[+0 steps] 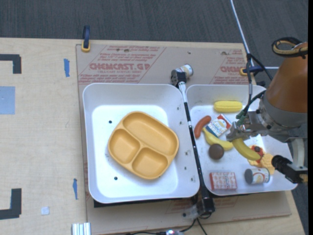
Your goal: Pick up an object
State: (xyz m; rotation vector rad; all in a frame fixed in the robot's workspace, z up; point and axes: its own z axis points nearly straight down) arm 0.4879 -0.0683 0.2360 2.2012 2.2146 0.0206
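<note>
My gripper [243, 130] sits over the banana [246, 150] in the right bin [283, 187]; can't tell finger state. It looks like light, stiff, slick plastic, so I'd pinch across mid-curve.

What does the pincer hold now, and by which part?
It cannot be told. The pincer is low in the right bin, beside a banana; no item shows clearly in it.

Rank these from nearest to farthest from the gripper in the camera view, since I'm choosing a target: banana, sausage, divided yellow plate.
From the gripper:
1. Banana, just below it, right bin.
2. Sausage, left, near the divider.
3. Divided yellow plate, left bin.
</note>
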